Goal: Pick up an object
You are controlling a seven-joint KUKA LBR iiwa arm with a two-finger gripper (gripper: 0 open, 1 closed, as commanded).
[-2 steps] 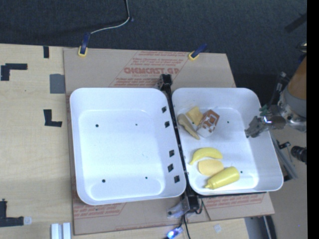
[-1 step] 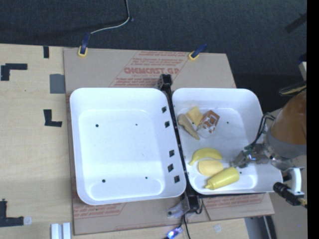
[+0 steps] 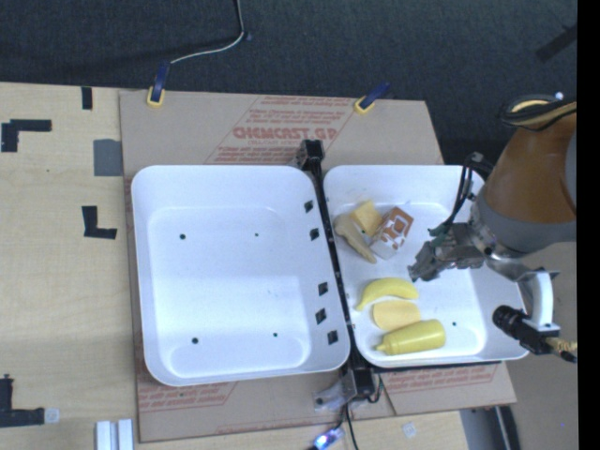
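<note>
In the right bin (image 3: 459, 184), a curved yellow banana (image 3: 386, 292).

Brown cardboard sheet (image 3: 281, 129) (red lettering) under the bins — blue-yellow clamps (image 3: 157, 94) pin its top edge.

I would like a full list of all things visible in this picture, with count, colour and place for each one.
bins: two, white, side by side on the cardboard sheet
cardboard sheet: one, brown with red print, under the bins
clips: two, blue and yellow, at the sheet's far edge
banana: one, yellow, right bin, centre
mustard bottle: one, yellow, right bin, near edge
pale yellow piece: one, between banana and bottle
tan and yellow items: a small heap, right bin, far left part
white and orange packet: one, beside the heap
cable: one, white, on the dark floor
arm: one, orange band, from the right
pincer: one, dark, over the right bin
</note>
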